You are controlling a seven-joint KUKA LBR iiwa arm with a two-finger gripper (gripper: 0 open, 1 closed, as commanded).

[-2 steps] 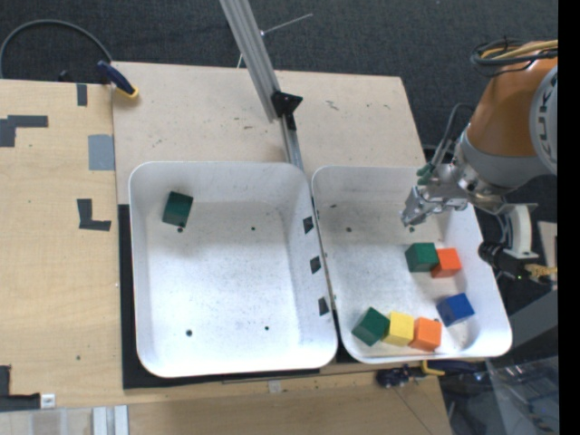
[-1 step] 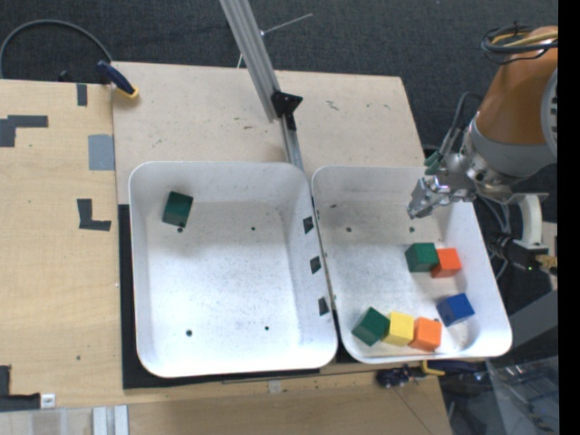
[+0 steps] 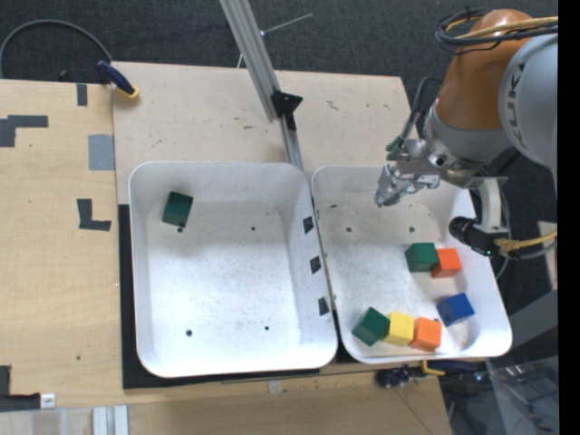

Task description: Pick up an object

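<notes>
My gripper (image 3: 391, 193) hangs over the far part of the right bin (image 3: 362, 234), fingers pointing down, with nothing seen between them. Well in front of it lie a green block (image 3: 420, 257) touching an orange block (image 3: 447, 261). A blue block (image 3: 455, 308) sits nearer the front right. Along the front wall a dark green block (image 3: 370, 325), a yellow block (image 3: 399, 328) and another orange block (image 3: 426, 333) stand in a row. One green block (image 3: 178, 208) rests in the left bin (image 3: 227, 270) near its far left corner.
A slanted metal pole (image 3: 258, 57) crosses above the bins' far edge, ending in a black clamp (image 3: 286, 104). A black cable with a blue-yellow clip (image 3: 118, 77) lies on the bench at the far left. The divider between the bins carries small black tabs (image 3: 314, 263).
</notes>
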